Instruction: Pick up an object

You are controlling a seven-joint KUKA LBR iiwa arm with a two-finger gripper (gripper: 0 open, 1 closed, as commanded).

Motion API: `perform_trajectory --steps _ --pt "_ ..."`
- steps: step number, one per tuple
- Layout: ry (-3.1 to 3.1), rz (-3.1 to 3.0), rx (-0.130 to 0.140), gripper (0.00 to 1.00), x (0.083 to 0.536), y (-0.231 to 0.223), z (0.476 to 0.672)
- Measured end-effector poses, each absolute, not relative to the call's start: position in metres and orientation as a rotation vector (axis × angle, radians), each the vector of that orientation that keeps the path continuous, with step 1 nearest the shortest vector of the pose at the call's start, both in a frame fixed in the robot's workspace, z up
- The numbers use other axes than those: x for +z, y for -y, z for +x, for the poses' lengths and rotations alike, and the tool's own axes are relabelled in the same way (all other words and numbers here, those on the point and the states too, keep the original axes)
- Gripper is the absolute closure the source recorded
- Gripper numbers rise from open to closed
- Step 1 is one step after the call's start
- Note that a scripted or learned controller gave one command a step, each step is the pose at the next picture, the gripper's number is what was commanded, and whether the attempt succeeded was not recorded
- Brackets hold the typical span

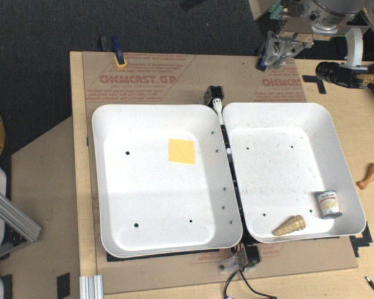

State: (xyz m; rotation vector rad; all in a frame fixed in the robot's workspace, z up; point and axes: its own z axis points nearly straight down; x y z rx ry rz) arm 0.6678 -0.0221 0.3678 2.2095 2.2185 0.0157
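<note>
Three loose things lie in the two white bins, and the right bin [336, 129] serves as the landmark. Nearest, at its front edge, lies a tan cone-shaped piece [290, 225], on its side with its tip toward the bin's right. Just right of the cone, in the bin's front right corner, a small white can [328, 204] with a printed label stands close to the wall. Left of this bin, touching it along a shared black seam, sits the left bin [112, 167], and a flat yellow square [181, 151] lies on its floor, toward the back. Beyond the right bin's back rim, above bare brown board [174, 76], hangs the gripper [273, 56]. It holds nothing; how wide it stands I cannot tell.
</note>
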Motion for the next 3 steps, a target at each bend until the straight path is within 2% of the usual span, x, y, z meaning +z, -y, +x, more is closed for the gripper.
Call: perform_trajectory --steps 1,2,3 --pt "-2.232 2.22 -0.007 1.0 0.274 -0.037 0.665" --pt "-2.22 2.216 0.009 1.0 0.331 -0.044 0.667" --pt "-2.229 2.22 -0.006 1.0 0.273 -0.096 0.666"
